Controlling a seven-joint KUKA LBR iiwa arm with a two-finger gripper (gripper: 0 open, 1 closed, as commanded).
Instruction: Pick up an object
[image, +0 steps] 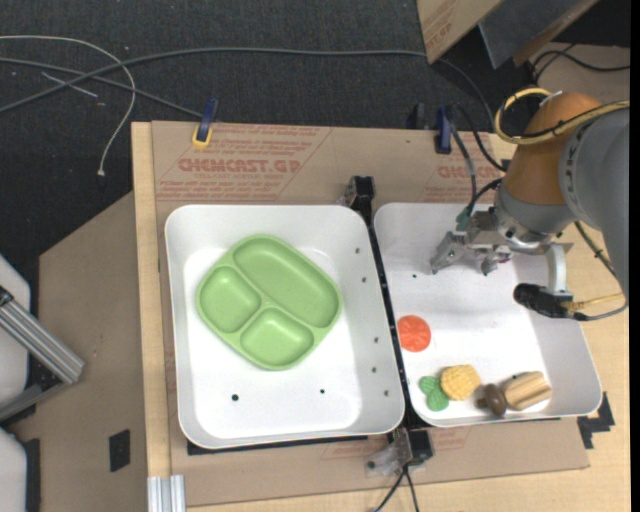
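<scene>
1. Camera view: the object to be picked could be any of the four small toys in the right-hand shallow white plastic bin (560, 330). They are a round orange-red toy fruit (414, 333) near the bin's left wall, and, along its near edge, a small green leafy toy (433, 391), a yellow toy corn cob (460, 381) touching it, and a tan and brown cylindrical piece (517, 391) just beside the corn.

2. The grey arm's two-finger jaws (470, 256) hang over the far, bare part of that bin, well apart from every toy. The metal fingers look spread, with nothing between them. At this slant I cannot tell how wide the gap is.

3. Judging from this, no grasp has begun. The jaws are probably positioned over open floor ready for a descent, with the orange-red fruit the nearest candidate.

4. The three toys crowded at the near wall would likely be awkward to grasp, since the wall and neighbouring toys leave the fingers little room. The fruit lies alone and has space around it.

5. The left-hand shallow white plastic bin (200, 400) holds a light green plastic divided plate (268, 300) with three compartments, lying flat and turned at an angle, with nothing in the compartments.

6. Both bins sit side by side on the brown cardboard-covered worktop (250, 160), which two blue clamps at its far edge probably hold in place.
</scene>
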